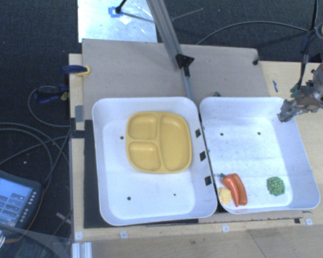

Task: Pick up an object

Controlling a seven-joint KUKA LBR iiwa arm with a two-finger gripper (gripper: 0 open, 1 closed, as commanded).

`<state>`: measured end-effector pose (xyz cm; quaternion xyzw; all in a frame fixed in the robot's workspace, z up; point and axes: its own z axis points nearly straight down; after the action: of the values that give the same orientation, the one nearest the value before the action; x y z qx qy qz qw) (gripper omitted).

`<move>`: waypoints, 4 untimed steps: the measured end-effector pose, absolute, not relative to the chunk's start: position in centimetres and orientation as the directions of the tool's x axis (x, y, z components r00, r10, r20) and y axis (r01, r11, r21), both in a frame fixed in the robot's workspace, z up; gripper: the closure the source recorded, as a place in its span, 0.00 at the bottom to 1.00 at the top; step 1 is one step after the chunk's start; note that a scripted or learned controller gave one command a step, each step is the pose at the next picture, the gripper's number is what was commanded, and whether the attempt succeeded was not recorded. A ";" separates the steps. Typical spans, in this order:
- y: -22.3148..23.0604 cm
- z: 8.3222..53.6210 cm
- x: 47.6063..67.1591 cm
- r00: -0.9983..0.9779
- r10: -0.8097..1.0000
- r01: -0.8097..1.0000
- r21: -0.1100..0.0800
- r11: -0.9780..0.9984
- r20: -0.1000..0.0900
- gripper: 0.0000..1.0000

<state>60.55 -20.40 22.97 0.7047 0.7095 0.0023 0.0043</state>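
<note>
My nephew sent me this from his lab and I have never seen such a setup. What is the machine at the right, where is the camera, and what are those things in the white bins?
The picture comes from one fixed camera above the bench, looking down at a slant. At the right edge you see the end of a robot arm; the grey part is its gripper, a two-finger claw, hovering at the far right rim of the right bin. Nothing shows between its fingers. Its job is to pick up an object. The left bin holds a yellow divided plate. Near the right bin's front lie an orange toy hot dog, a small yellow piece touching it, and a green knobbly ball set apart.
</note>
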 end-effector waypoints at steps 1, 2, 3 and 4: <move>-20.4 27.0 60.7 -0.008 1.000 1.000 0.007 0.008 -0.002 1.00; -14.2 27.2 60.4 -0.011 1.000 1.000 0.002 0.011 0.002 1.00; -9.6 25.8 60.2 -0.010 1.000 1.000 0.001 0.010 0.002 1.00; -4.6 24.4 59.7 -0.011 1.000 1.000 0.000 0.011 0.002 1.00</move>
<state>59.71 -4.60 24.39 0.7033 0.7109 0.0008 -0.0006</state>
